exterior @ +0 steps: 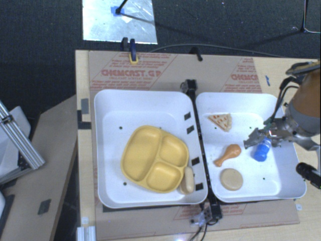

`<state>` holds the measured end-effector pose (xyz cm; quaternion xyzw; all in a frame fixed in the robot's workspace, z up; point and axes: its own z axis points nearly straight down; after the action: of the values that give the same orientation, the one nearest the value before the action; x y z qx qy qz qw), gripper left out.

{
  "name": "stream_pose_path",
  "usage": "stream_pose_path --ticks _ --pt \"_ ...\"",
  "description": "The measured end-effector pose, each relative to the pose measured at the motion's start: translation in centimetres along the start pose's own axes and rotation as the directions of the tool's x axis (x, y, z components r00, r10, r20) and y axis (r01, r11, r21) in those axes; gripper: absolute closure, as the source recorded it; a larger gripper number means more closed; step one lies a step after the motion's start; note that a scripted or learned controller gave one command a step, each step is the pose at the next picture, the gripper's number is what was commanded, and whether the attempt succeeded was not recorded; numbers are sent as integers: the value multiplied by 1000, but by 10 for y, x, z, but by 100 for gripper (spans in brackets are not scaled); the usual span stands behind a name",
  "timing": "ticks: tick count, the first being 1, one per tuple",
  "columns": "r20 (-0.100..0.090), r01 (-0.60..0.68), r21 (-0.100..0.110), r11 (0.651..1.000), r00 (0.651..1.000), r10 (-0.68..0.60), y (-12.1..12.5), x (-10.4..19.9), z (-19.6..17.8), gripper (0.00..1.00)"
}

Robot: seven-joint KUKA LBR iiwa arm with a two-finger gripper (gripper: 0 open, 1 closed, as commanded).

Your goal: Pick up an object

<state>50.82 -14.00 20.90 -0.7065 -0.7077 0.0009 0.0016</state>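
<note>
Though the arm reaches in from the right over the right bin (288,187), the camera view leaves the grasp unsettled: the gripper (258,140) sits low at the blue object (261,152), touching or just above its top, and I cannot tell how its hand is set or whether it has hold of anything. The blue object lies toward the right side of that bin, just right of the drumstick (228,154), above and right of the round cookie (231,179), and well below the wedge-shaped cracker (221,121). It looks short and stubby; its long axis seems to run roughly up and down the view, tipped slightly, but its upper part is hidden by the gripper, so which end leads is unclear. The risk, as I judge it, is a glancing contact: a small rounded piece caught off-centre could squirt sideways toward the bin wall or roll against the drumstick, and a lift would then come up with nothing. In the left bin (108,134) the yellow divided plate (153,157) and a pale roll (188,179) at its lower right edge lie well apart from this.
</note>
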Motion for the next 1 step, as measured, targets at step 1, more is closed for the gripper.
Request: stream_pose_path --ticks 1 --pt "0 -1 -1 1000 1000 1 4 -7 58 0"
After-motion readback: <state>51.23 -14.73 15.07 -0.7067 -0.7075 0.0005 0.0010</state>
